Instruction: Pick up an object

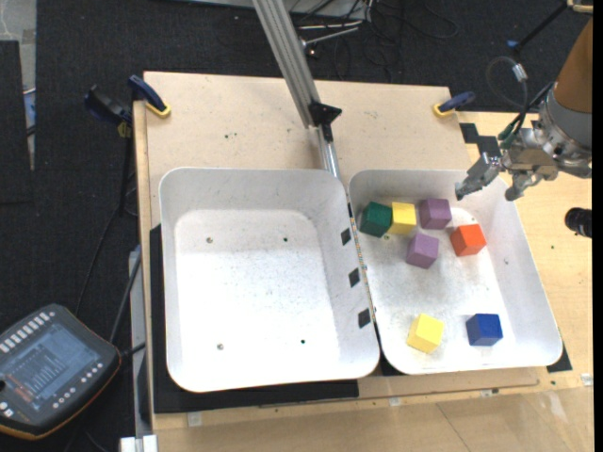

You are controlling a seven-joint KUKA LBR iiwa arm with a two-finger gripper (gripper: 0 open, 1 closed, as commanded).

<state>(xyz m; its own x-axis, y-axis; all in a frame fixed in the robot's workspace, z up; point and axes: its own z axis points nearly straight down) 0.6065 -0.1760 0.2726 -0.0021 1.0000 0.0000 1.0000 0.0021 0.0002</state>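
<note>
My arm reaches in from the right, wrist bent downward; my pincer [492, 186] hangs with both fingers spread apart, nothing between them.

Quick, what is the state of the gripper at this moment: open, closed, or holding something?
Gripper: open, holding nothing, above the back right edge of the right bin, near the orange cube.

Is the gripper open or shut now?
Open: the gripper hangs above the right bin with its two jaws spread apart and nothing between them.
</note>
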